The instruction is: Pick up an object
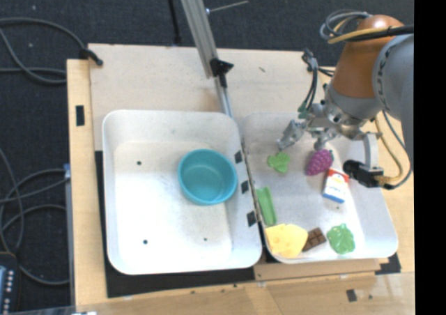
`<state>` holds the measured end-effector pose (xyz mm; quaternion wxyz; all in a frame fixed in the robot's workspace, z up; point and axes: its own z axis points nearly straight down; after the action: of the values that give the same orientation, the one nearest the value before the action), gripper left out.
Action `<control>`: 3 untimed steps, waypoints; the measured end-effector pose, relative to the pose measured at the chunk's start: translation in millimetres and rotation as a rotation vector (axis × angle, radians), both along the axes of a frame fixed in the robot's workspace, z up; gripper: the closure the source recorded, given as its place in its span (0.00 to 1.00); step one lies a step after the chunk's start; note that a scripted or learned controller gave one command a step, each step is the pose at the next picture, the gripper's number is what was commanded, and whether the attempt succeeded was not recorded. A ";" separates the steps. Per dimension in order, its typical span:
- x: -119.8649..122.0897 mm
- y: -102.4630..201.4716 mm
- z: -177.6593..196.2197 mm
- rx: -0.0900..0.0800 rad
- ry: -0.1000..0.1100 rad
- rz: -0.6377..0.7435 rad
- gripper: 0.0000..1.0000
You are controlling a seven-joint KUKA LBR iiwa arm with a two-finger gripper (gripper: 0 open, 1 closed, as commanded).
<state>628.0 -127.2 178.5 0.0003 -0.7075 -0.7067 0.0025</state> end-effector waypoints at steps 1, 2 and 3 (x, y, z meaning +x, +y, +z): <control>-6.5 -10.7 -56.2 0.000 0.001 -0.001 0.00; -6.6 -13.0 -78.3 -0.001 -0.003 -0.002 0.00; -5.5 -13.3 -66.0 0.001 -0.007 -0.005 1.00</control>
<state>622.4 -140.5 112.5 -0.0018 -0.7095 -0.7047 -0.0004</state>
